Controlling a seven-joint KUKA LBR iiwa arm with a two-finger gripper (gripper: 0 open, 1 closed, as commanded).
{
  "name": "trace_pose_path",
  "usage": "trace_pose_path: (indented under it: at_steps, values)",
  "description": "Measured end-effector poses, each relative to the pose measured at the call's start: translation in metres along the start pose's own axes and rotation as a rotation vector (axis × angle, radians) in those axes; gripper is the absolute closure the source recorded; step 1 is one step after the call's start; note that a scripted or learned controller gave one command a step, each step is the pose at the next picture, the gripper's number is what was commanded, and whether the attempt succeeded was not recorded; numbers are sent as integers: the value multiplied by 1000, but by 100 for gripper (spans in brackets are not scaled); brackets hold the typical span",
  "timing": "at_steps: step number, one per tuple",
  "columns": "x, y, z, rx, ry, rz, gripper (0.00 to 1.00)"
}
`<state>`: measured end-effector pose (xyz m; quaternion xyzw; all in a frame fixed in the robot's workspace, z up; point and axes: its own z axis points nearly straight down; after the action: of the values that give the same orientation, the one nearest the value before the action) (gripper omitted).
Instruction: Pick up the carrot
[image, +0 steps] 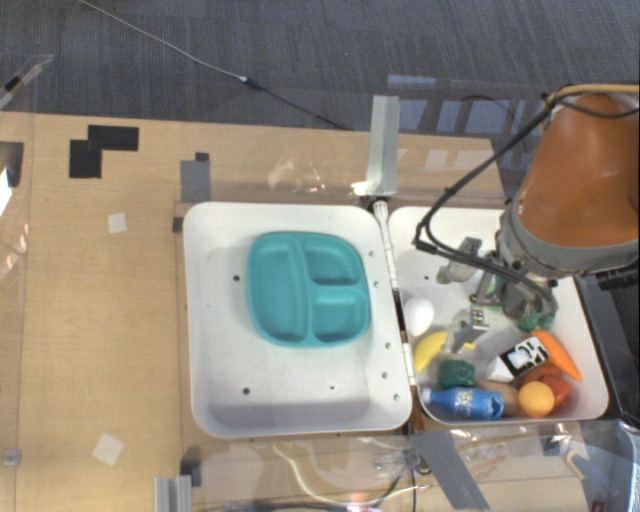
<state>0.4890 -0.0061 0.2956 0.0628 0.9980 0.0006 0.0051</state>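
Observation:
The carrot (558, 353) is an orange tapered piece lying at the right side of the right bin (590, 330), pointing toward the bin's front right corner. It rests against a black-and-white block (525, 356). My gripper (468, 333) hangs low over the middle of the right bin, to the left of the carrot and apart from it, just above a yellow banana (430, 350) and a green item (458, 373). The arm's wrist hides part of the bin behind it.
A white egg (418, 315), a blue bottle (465, 403), an orange ball (537, 399) and a red item (560, 388) crowd the right bin's front. The left bin (215, 380) holds a teal divided plate (306, 288).

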Motion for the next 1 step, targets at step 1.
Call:
trace_pose_path:
  at_steps: [1]
  values:
    - [0, 0, 0, 0, 0, 0, 0]
